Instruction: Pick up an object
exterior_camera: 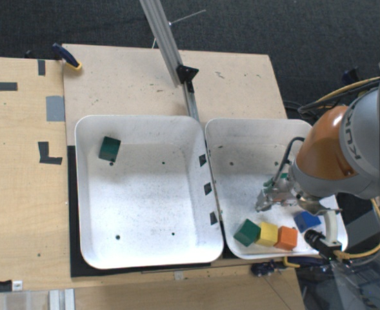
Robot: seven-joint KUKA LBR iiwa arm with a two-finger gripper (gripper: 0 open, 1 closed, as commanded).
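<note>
A grey robot arm's end effector (271, 196) hangs low in the right white plastic bin (241, 131), just above a green cube (247, 232), yellow cube (268, 233), orange cube (286, 237) and blue block (306, 221). Whether it is wide or narrow cannot be told. This looks like the approach; next it must descend onto one cube.

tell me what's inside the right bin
Inside the right bin: a green block, yellow block, orange block and blue block. The arm and claw cover the bin's right side.
</note>
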